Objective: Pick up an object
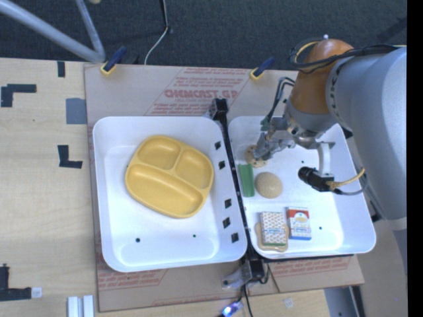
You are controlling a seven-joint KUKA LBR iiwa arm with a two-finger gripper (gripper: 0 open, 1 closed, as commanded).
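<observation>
On the bench (pixel 39 177), two shallow white bins sit side by side on a cardboard sheet (pixel 198 91) with red print. Left bin (pixel 112 243) holds one yellow divided tray (pixel 170 176), three compartments, lying flat toward the bin's far half, slightly rotated.

Right bin (pixel 350 233) holds the loose items. Green stick-like object (pixel 246 180) lies against the left wall, next to the divider between the bins. Just right of it, a round beige ball-shaped object (pixel 269 185); touching or a hair apart, can't tell. Near front edge: a tan patterned packet (pixel 273 230) and a small red/white/blue box (pixel 299 223) side by side, close to touching. Packet seems to lie over another pale flat item; can't resolve it.

Arm (pixel 370 111) enters from the right, orange band (pixel 317 78) above the wrist, reaching over the far half of the right bin. Gripper (pixel 264 147) is down low near the bin's far-left area, right above a small tan object (pixel 254 156) that peeks out at its tip. Can't tell whether it's released or clamped, or whether it has that object. A black cable fitting (pixel 317 177) with yellow wiring hangs off the wrist over the bin's middle-right.

Blue clamps (pixel 114 59) pin the cardboard's far corners.
</observation>
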